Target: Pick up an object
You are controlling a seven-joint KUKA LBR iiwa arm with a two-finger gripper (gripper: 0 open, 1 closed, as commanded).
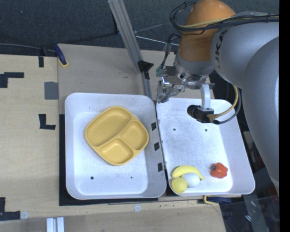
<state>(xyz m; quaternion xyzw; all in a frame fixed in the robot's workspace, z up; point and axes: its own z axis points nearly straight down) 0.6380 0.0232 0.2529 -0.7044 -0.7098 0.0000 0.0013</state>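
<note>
Camera view, looking down at a slant on a tan wooden bench (27, 149) marked with short strips of black tape and one grey square patch; dark blue-grey carpet shows beyond its far edge. From the right, the grey arm (253, 68) with its orange band (206, 13) takes up the upper right corner, black cables looping around the wrist. Two shallow white bins sit side by side on a black mat, their inner rims touching. Left bin (77, 181): holds a yellow divided plate (117, 135) with three compartments, lying flat and turned at an angle near the bin's centre. Right bin (235, 149): its floor is speckled with fine dark marks. A slanted metal rail (129, 41) runs from the top edge down toward the seam between the bins. The gripper (164, 96) hangs above the far left corner of the right bin, close to the seam; nothing can be seen between its fingers, and whether they are spread or closed cannot be told. A black cylindrical fitting (199, 113) hangs just beside it over the bin's far end. Along the near rim of the right bin lie the small objects: a yellow banana (186, 171), a yellow lemon (179, 185) and a white ball (193, 180), all three touching, with a red pepper (219, 170) set apart to their right.
</note>
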